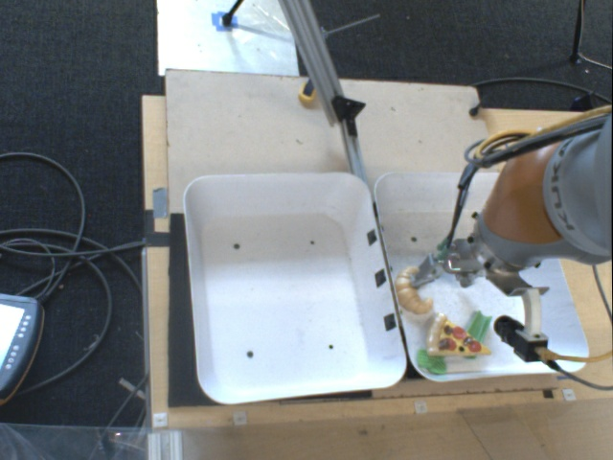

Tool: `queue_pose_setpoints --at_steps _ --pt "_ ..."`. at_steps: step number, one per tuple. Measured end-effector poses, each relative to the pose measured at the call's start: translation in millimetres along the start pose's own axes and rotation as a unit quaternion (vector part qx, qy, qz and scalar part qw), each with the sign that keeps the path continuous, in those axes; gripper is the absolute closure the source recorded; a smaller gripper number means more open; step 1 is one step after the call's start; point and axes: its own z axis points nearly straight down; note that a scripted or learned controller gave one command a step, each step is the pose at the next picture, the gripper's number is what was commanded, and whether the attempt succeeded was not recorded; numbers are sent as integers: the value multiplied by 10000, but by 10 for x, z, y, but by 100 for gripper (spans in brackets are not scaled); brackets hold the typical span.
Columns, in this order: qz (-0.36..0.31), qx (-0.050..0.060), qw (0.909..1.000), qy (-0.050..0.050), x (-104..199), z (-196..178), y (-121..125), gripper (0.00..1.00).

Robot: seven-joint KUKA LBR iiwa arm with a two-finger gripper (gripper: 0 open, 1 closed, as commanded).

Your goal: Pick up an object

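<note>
Counter [239, 123]: pale board, two white bins | floor: dark carpet, cables at left | pincer [428, 273]: over croissant [414, 291] in right bin [412, 209], finger state indiscernible.

The rounded grey robot arm [581, 185] wears a broad orange band [517, 204] above its wrist, with black and yellow cables [498, 147] looped alongside and a small metallic end effector [436, 268] with green-tinged fittings.

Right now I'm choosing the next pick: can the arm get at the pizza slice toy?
Probably yes. The pizza slice lies uncovered in the right bin, just below the gripper, with only a croissant beside it and nothing on top.
</note>
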Motion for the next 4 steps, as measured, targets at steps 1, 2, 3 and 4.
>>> queue_pose_setpoints --at_steps 1,2,3,4 --pt "2 -14 10000 1 -7 -127 10 100" --pt "-15 17 10000 28 -42 -574 -24 100" --pt "-44 0 10000 24 -33 -1131 101 100" --pt "-44 1 10000 23 -40 -1664 124 100"
